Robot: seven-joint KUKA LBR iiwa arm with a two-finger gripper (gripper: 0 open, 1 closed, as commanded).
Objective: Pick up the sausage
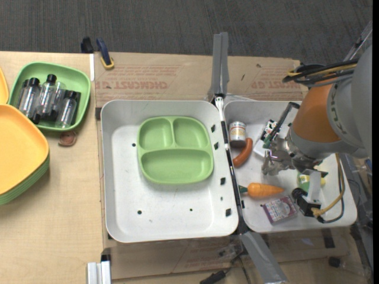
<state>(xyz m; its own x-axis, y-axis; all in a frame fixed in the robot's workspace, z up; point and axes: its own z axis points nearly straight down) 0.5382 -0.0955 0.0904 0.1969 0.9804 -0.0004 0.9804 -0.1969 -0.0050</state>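
The sausage, reddish-brown and curved, lies in the right bin close to its left wall, just below a small tin can. My gripper hangs over the middle of the right bin, a short way right of the sausage and just above the carrot. Nothing shows between its fingers. The grey arm with its orange band covers the bin's right part.
The left bin holds a green divided plate. A small purple packet and a green-and-white item lie near the carrot. On the bench at left stand a green tray of bottles and stacked yellow plates.
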